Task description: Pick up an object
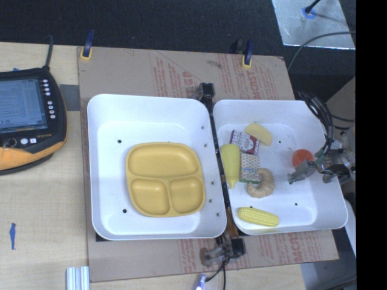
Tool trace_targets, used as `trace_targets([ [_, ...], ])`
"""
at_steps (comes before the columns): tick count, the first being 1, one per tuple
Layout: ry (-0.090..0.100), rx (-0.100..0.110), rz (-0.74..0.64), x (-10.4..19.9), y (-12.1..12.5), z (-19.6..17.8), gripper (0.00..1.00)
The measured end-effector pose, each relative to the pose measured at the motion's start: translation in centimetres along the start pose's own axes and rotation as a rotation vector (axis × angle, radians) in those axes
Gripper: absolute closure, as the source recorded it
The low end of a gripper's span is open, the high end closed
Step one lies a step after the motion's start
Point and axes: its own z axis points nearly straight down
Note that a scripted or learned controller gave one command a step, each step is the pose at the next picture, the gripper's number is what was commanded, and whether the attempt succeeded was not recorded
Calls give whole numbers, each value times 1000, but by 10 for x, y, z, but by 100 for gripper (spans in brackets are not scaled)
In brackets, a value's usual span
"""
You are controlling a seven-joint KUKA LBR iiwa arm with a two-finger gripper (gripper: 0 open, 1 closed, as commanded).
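The right bin [314, 213] holds several toy foods: a red tomato [302, 157], a tan bagel [260, 183], an ear of corn [258, 217], a yellow squeeze bottle [230, 164], a yellow cheese wedge [258, 133] and two small printed packets [247, 153]. My gripper [300, 174] reaches in low over the bin's right side, just below and right of the tomato. Its dark tip points left toward the bagel. Nothing is seen held in it.
The left bin [109, 116] carries a yellow divided plate [164, 178]. A teach pendant [27, 116] lies on the bench at the far left. Cables [317, 110] hang by the right bin's far right rim.
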Motion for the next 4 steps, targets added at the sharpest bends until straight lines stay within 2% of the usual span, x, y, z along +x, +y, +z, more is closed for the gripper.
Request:
trace_targets([
  [1,-1,0,-3,70,50,43,0],
  [2,0,-5,-1,66,41,102,0],
  [3,1,-3,-6,67,41,92,100],
  [4,1,-4,-6,67,41,92,0],
])
